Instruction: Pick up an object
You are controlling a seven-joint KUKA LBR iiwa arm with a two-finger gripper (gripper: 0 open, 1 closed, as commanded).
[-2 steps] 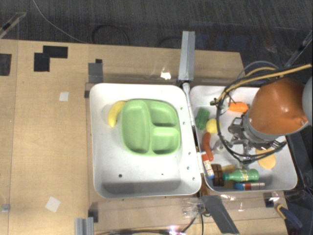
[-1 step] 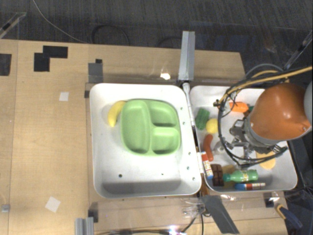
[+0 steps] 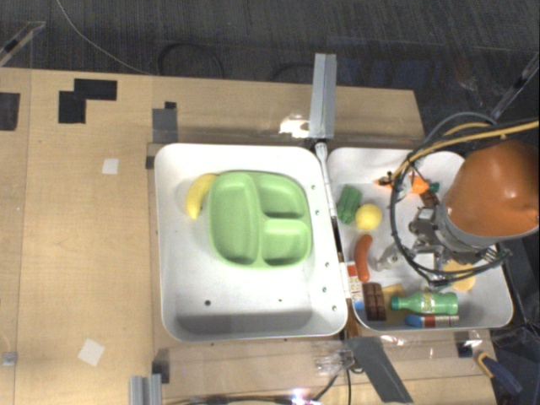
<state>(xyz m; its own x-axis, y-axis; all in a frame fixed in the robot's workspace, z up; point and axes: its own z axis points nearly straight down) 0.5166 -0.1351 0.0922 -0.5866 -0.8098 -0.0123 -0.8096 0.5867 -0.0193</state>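
**Arm low over the right bin, claw hidden beneath the wrist**

The grey arm (image 3: pixel 494 197) with its orange band hangs over the right bin (image 3: pixel 506 310), which serves as the landmark here; the claw (image 3: pixel 422 241) sits under the wrist near the bin's middle, wrapped in black cables, and whether it is open or closed cannot be told; nothing is seen held in it.

Inside the right bin, toward its left wall, lie a green pepper-like toy (image 3: pixel 348 201) and, just beside it, a yellow lemon-like ball (image 3: pixel 369 218); below them an orange-red sausage shape (image 3: pixel 363 256) lies lengthwise; at the bin's near left corner rests a dark brown bar (image 3: pixel 373 302); along its near wall a green bottle (image 3: pixel 426 303) lies on its side, touching a small red and blue item (image 3: pixel 434 320); a small orange piece (image 3: pixel 419 187) shows near the far wall.

Left of the right bin, the left bin (image 3: pixel 181 302) holds a green divided tray (image 3: pixel 257 218) with a banana (image 3: pixel 198 194) touching its left edge; both bins rest on the wooden worktop (image 3: pixel 76 251).
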